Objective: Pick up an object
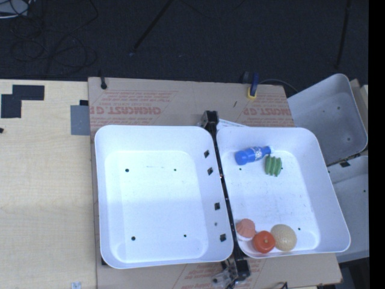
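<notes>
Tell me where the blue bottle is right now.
The blue bottle lies on its side in the right-hand bin of the camera view, near its far wall, just left of the green object.

R bin point(313, 155): bottle point(252, 155) far w/ ridged piece point(274, 165) just right; three round items point(265, 238) near edge. L bin point(114, 161) alongside.

Light falls evenly from above, bright on the two white bins. The left bin point(153, 197) glares almost to pure white on its floor, with a soft grey shade along its near part and left wall. The right bin point(283, 191) is a little duller. The wooden desk point(42, 185) is evenly lit. The background above is very dark, cables barely legible. Overall focus is slightly soft, perhaps from low resolution.
</notes>
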Available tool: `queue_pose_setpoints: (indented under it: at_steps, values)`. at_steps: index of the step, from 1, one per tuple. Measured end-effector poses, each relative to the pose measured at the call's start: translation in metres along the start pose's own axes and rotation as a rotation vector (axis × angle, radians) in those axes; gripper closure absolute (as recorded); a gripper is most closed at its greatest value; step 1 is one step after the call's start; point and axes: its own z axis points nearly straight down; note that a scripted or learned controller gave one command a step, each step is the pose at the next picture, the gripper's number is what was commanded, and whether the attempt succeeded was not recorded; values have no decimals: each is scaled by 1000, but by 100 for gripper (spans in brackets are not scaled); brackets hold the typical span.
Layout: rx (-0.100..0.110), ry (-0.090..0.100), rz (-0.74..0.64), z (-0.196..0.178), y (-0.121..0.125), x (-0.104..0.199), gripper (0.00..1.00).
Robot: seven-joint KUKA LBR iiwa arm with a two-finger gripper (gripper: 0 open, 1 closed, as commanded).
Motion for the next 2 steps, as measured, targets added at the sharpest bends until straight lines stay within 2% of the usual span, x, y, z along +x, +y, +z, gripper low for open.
queue_pose_setpoints:
  at_steps: [2]
  values:
    - [0, 0, 0, 0, 0, 0, 100]
